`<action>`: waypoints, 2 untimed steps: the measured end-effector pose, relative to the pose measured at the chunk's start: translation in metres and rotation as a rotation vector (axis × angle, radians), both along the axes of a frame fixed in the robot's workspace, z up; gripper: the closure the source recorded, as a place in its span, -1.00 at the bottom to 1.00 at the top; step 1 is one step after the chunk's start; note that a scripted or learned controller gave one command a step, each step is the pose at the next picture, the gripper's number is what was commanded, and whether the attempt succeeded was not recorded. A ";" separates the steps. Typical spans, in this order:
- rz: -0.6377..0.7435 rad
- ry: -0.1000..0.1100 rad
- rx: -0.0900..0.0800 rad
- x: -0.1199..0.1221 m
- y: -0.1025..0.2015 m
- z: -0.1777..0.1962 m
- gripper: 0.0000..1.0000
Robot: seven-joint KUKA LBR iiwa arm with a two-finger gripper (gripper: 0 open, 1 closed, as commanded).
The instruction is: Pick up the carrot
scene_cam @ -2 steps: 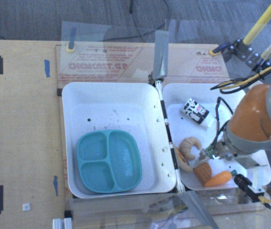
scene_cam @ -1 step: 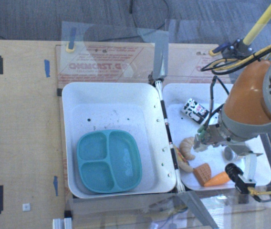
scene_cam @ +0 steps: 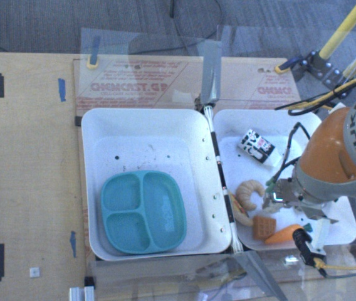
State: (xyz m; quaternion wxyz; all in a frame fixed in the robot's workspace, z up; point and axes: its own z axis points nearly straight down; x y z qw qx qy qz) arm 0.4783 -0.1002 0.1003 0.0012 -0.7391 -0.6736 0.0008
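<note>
Orange and tapered, the carrot (scene_cam: 282,234) lies at the near edge of the right-hand shallow white bin (scene_cam: 231,144), just beside a small square tan waffle-like block (scene_cam: 264,226) on its left. Reaching in from the right, the grey arm with its orange band (scene_cam: 328,149) bends down over that bin, so the gripper (scene_cam: 278,196) hangs above the carrot and close to a curled beige croissant-shaped toy (scene_cam: 248,195); whether its jaws are parted or closed cannot be told. Farther back from the carrot sits a small black-and-white box (scene_cam: 256,145). Well to the carrot's left, a teal three-compartment plastic plate (scene_cam: 143,212) rests in the left-hand white bin (scene_cam: 143,127).
</note>
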 end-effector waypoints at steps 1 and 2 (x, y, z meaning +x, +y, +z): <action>-0.602 0.001 -0.002 0.000 -0.001 0.013 1.00; -1.080 0.004 -0.004 0.003 0.008 0.038 1.00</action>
